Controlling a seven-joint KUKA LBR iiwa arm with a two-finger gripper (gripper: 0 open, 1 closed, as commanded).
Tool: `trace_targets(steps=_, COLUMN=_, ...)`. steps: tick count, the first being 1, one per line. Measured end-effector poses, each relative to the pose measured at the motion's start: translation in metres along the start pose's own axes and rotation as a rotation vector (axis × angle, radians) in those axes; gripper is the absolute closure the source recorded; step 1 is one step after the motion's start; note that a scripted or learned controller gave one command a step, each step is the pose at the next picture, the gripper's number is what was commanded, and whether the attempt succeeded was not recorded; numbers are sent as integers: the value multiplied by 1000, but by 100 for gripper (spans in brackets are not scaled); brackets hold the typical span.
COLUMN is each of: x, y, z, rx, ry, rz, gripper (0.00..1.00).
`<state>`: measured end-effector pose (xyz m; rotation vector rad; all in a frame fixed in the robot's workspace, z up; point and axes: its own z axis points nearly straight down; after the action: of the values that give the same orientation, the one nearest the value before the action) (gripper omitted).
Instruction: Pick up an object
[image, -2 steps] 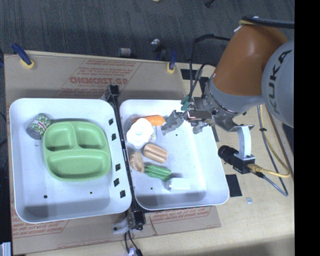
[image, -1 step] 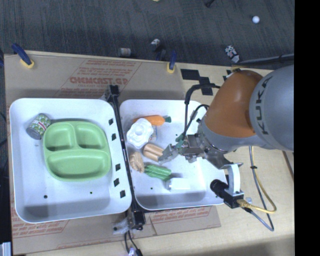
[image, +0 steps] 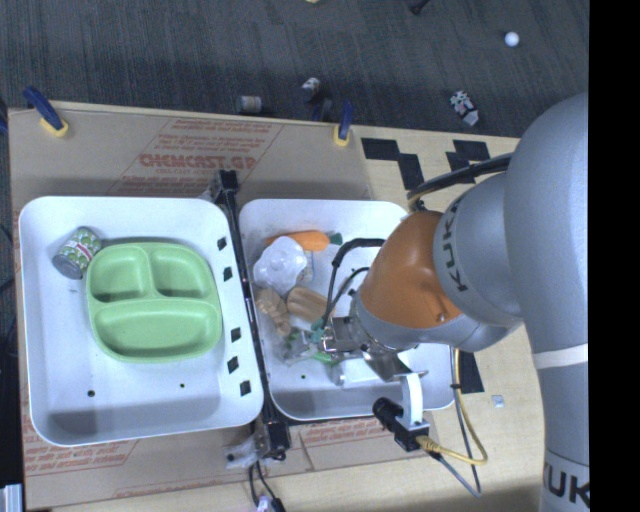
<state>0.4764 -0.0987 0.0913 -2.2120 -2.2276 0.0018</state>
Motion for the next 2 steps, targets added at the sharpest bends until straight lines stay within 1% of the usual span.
trace_targets(steps=1, x=0, y=1, z=-10, rx=0, ry=0, rz=-5, gripper=100)
trace_targets(steps=2, x=54, y=2, z=-125, rx=-5, ry=-1, rz=0, gripper=100)
